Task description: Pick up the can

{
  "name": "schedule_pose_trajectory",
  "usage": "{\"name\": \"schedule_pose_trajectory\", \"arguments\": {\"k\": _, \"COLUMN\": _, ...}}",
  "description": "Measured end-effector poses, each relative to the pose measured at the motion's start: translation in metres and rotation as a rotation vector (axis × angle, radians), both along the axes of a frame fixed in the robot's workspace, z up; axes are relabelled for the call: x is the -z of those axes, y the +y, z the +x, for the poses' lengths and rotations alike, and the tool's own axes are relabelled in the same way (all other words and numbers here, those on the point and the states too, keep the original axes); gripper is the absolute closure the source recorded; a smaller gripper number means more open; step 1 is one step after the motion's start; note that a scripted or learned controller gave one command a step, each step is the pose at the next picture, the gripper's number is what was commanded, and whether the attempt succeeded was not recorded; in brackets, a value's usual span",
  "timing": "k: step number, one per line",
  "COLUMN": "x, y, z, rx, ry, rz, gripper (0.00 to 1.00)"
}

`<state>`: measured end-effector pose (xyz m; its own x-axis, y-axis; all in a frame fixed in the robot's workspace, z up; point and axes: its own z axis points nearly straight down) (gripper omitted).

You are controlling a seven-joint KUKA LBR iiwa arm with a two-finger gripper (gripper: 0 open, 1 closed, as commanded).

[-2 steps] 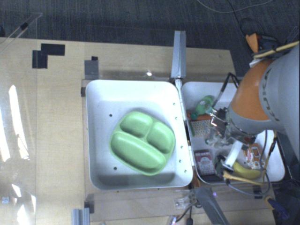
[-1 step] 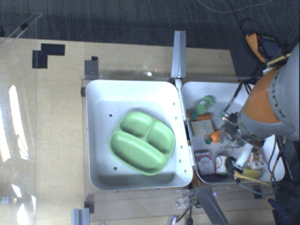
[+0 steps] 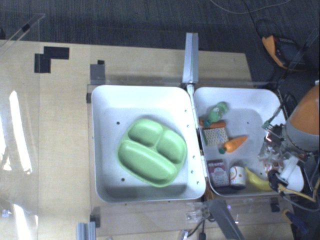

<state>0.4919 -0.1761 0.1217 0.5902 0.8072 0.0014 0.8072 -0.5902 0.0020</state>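
The right bin [image 3: 250, 101] holds one can [image 3: 237, 174], one banana [image 3: 258, 180], one carrot [image 3: 235, 143]. The left bin [image 3: 107, 134] holds one green tray [image 3: 151, 151]. Whether the claw [image 3: 272, 156] is parted, I cannot tell.

The plate [image 3: 152, 151] lies in the left bin [image 3: 100, 134]. Right of it, the can [image 3: 238, 175] lies beside the banana [image 3: 257, 180].
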Motion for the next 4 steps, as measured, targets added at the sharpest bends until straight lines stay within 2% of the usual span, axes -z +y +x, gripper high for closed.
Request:
{"name": "schedule_pose_trajectory", "arguments": {"k": 1, "x": 0.002, "y": -0.007, "z": 0.039, "rx": 0.115, "ry": -0.005, "rz": 0.019, "gripper": 1.00}}
{"name": "schedule_pose_trajectory", "arguments": {"k": 2, "x": -0.008, "y": -0.020, "z": 0.097, "rx": 0.091, "ry": -0.002, "rz": -0.001, "gripper": 1.00}}
{"name": "schedule_pose_trajectory", "arguments": {"k": 3, "x": 0.024, "y": 0.034, "z": 0.092, "rx": 0.547, "ry": -0.005, "rz": 0.002, "gripper": 1.00}}
{"name": "schedule_pose_trajectory", "arguments": {"k": 4, "x": 0.014, "y": -0.029, "z": 0.134, "rx": 0.657, "ry": -0.002, "rz": 0.001, "gripper": 1.00}}
